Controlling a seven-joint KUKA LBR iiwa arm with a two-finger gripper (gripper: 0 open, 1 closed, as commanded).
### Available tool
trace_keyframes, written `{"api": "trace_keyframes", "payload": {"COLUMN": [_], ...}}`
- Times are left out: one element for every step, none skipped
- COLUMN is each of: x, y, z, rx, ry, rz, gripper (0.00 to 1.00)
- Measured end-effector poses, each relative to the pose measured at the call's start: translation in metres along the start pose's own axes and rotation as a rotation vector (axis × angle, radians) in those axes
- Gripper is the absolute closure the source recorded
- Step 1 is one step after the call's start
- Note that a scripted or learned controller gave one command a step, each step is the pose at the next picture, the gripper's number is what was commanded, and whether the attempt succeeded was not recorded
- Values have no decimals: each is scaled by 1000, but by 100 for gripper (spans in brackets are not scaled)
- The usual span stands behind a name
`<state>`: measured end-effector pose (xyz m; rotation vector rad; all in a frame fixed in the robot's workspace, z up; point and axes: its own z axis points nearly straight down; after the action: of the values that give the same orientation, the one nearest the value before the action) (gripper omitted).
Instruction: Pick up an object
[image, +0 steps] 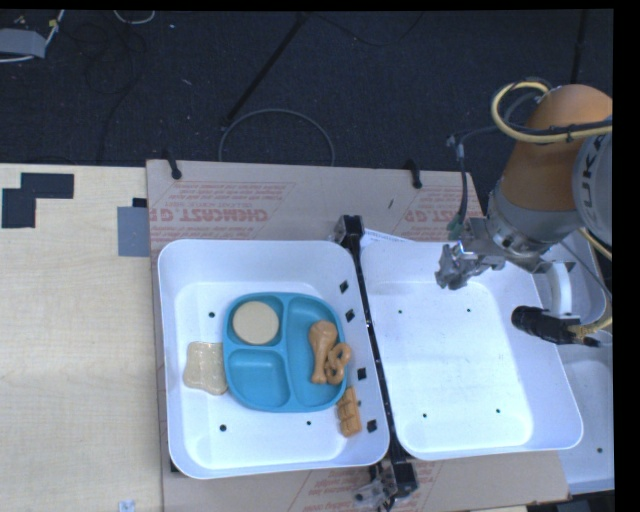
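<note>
My pincer (458, 268) hangs over the right bin (470, 420); I cannot tell its state. The pretzel (328, 352) lies on the blue tray (262, 385) in the left bin (190, 270). I judge it light, stiff and knobbly; grip across its narrow middle.

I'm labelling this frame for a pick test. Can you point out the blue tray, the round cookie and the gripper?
Blue tray (262, 385): camera view, on its bare lower-left compartment.
Round cookie (254, 322): camera view, on the middle of its top face.
Gripper (452, 274): camera view, at its fingertips over the right bin.
</note>
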<state>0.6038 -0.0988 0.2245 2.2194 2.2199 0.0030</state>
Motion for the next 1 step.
{"api": "trace_keyframes", "payload": {"x": [47], "y": [4], "z": [-9], "rx": [4], "ry": [2], "rz": [-4], "gripper": [100]}}
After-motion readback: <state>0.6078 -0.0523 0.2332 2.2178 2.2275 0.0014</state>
